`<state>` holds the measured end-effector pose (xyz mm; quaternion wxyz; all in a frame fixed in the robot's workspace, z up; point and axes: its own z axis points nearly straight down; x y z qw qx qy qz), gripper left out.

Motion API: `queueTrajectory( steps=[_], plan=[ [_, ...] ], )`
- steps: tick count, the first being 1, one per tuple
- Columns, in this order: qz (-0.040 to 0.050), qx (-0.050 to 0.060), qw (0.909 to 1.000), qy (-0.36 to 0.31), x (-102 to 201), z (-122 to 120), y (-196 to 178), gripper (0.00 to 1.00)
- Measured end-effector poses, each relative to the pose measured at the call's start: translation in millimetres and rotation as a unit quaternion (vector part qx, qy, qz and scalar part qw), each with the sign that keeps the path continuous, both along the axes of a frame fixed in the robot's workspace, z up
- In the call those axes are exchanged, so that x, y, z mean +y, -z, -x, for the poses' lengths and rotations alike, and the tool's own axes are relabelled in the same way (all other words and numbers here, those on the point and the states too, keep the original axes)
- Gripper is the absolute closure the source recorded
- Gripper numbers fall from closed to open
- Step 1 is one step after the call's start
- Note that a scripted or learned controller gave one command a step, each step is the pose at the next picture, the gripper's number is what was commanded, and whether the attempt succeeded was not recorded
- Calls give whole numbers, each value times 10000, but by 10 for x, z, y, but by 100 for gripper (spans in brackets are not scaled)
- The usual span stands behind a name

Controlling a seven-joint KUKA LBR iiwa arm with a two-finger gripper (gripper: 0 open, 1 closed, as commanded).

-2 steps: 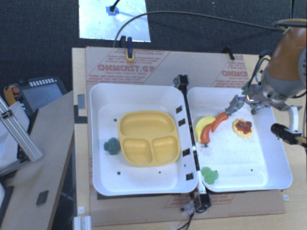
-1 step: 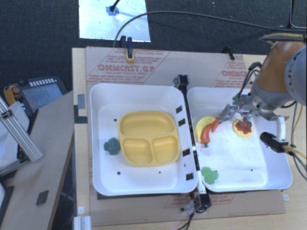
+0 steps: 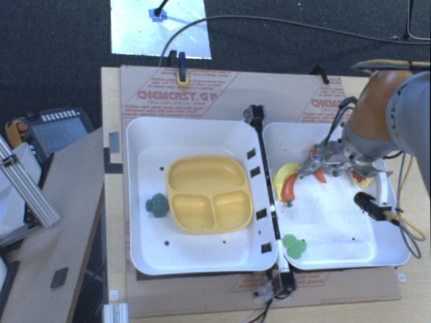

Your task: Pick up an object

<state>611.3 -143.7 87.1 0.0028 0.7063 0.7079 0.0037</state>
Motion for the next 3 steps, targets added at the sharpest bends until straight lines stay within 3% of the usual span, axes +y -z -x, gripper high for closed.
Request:
queueTrajectory(
  steps=[1, 3],
  plan=[
    [9, 23, 10000, 3, -11, 18, -91, 100],
    [16, 8, 10000, -12, 2, -28, -1386, 100]
  ],
)
